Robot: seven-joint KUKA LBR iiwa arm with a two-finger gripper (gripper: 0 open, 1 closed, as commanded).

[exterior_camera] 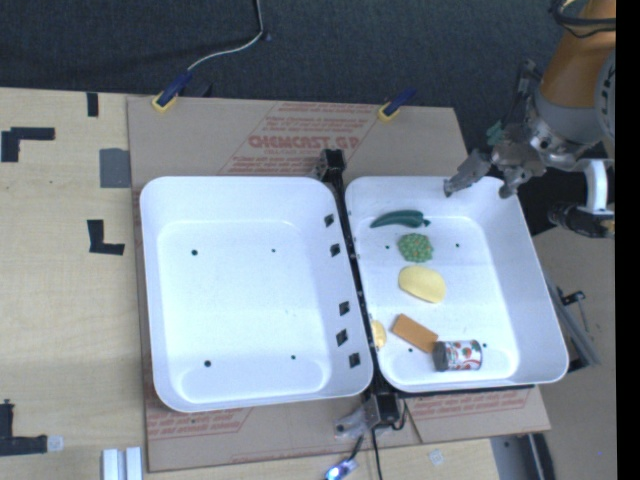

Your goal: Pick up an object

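Gripper [482,180] hovers over the right bin's [520,238] far right corner, fingers spread, nothing held. Nearest pick: the green pepper [400,219], toward the divider edge, long axis running across the bin.

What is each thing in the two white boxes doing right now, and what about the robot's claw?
claw: open, holding nothing, above the right bin's far edge
green pepper: lying flat in the right bin
green bumpy ball: resting just below the pepper
yellow lemon: lying in the middle
orange block: lying flat, slanted
red can: tipped on its side
left bin: sitting beside the right one
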